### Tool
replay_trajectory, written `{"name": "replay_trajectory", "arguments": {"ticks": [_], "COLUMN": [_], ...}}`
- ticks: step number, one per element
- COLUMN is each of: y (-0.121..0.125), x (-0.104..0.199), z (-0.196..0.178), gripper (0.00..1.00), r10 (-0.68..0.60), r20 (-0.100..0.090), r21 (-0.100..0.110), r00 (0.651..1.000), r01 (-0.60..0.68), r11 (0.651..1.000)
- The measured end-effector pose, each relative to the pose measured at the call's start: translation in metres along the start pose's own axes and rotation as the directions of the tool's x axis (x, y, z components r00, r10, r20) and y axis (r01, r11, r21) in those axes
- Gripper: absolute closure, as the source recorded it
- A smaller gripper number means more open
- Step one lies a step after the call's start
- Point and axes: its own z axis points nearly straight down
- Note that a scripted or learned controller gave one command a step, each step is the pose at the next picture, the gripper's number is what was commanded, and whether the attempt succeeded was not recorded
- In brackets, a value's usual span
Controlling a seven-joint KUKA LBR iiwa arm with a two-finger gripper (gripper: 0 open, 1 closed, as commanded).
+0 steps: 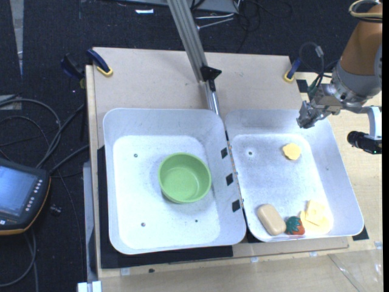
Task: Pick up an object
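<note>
The arm's tool [306,120] hangs above the far rim of the right bin [340,181]; whether its jaws are apart cannot be told. The nearest target, a small yellow piece [292,152], lies alone on the bin floor just below. A straight, centred descent looks the cleanest approach.

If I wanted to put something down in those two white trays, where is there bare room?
Left tray: bare floor all around the green bowl, widest toward its left edge. Right tray: bare in the middle, between the yellow lump and the near corner. That corner is crowded: tan bar, red-green piece, pale yellow piece. The pincer hangs over the far edge.
</note>
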Motion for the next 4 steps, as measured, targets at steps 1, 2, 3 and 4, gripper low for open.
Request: {"name": "replay_trajectory", "arguments": {"ticks": [1, 2, 3, 4], "y": [0.000, 0.001, 0.006, 0.006], "x": [0.000, 0.003, -0.004, -0.003], "z": [0.000, 0.043, 0.091, 0.112], "gripper": [0.00, 0.00, 0.00, 0.00], "r10": [0.000, -0.001, 0.000, -0.001], "r20": [0.000, -0.001, -0.001, 0.000], "r21": [0.000, 0.003, 0.004, 0.002], "r00": [1.000, 1.000, 1.000, 1.000], "r01": [0.000, 0.001, 0.000, 0.001], "r11": [1.000, 1.000, 1.000, 1.000]}}
